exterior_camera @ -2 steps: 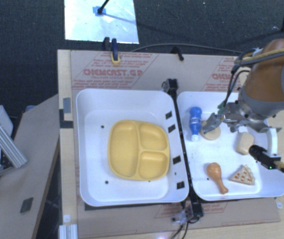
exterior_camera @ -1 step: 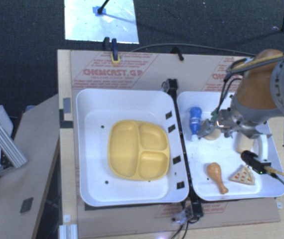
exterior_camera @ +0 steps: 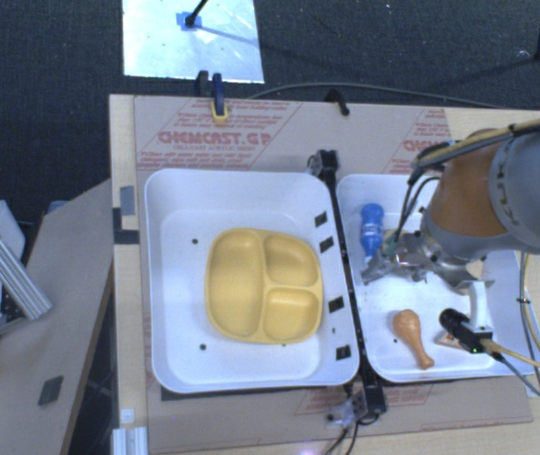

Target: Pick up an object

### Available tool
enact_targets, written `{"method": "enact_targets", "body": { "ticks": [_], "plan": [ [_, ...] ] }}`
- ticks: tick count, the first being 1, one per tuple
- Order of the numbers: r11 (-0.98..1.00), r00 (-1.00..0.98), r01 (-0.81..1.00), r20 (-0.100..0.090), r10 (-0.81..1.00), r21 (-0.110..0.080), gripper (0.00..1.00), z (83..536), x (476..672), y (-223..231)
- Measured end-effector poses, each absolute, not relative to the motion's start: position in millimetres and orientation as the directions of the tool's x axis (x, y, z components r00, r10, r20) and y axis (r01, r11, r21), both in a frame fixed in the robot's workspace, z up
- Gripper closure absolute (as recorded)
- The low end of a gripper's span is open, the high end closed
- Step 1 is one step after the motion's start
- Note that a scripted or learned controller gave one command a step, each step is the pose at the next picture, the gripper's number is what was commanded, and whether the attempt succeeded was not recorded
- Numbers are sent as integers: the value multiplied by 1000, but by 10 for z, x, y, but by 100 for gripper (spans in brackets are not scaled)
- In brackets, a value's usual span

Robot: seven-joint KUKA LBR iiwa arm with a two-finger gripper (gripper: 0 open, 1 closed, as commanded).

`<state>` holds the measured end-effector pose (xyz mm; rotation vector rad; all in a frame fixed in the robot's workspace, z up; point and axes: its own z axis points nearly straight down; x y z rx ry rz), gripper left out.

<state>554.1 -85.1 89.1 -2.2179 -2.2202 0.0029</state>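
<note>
Blue bottle [exterior_camera: 371, 227] lies just beside the arm [exterior_camera: 497, 202] in the right bin [exterior_camera: 384, 363].

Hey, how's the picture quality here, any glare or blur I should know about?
Camera view: the metal sheet at the top glares bright; both white bins look near overexposed; the yellow divided plate reads sharp; the arm's wrist is slightly soft.

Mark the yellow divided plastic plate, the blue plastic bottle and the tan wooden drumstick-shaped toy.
Yellow divided plastic plate [exterior_camera: 263, 284], camera view, centre where the dividers meet.
Blue plastic bottle [exterior_camera: 371, 227], camera view, mid-body.
Tan wooden drumstick-shaped toy [exterior_camera: 408, 327], camera view, bulbous head.
</note>
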Motion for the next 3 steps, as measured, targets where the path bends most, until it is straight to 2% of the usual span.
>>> {"method": "enact_targets", "body": {
  "ticks": [1, 2, 3],
  "plan": [
    [1, -1, 1000, 0, 1000, 0, 0, 844, 5546, -851],
    [1, -1, 1000, 0, 1000, 3, 100, 954, 5555, -851],
    [3, -3, 1000, -1, 1000, 5, 100, 1429, 5633, -914]
  ]
}}
